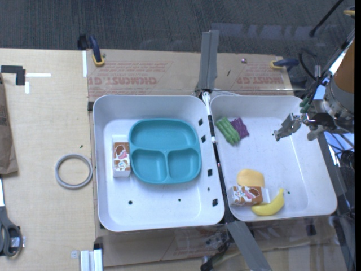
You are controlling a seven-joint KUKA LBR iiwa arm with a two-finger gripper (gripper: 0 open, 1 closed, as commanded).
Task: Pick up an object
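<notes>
The fingers (284, 130) hang spread and unladen over the right bin (316, 168), near its right rim. Left of them, a green and purple toy (232, 130) lies by the divider. Below and left sit an orange piece (250, 178), a small printed packet (247, 195) and a banana (269, 206). Farther left, the left bin (107, 202) holds a teal divided plate (166, 151) and another printed packet (121, 157). Mirrored red print on the cardboard (141, 75) is unreadable. Bare bin floor lies beneath the fingers.

— Mounted where?
— Fixed above the surface (45, 129), looking down at a slant.
— Framing?
— Takes in both white bins: left bin (107, 168), right bin (304, 174). Far enough back to catch dark floor beyond.
— Arm side?
— Enters from the right edge.
</notes>
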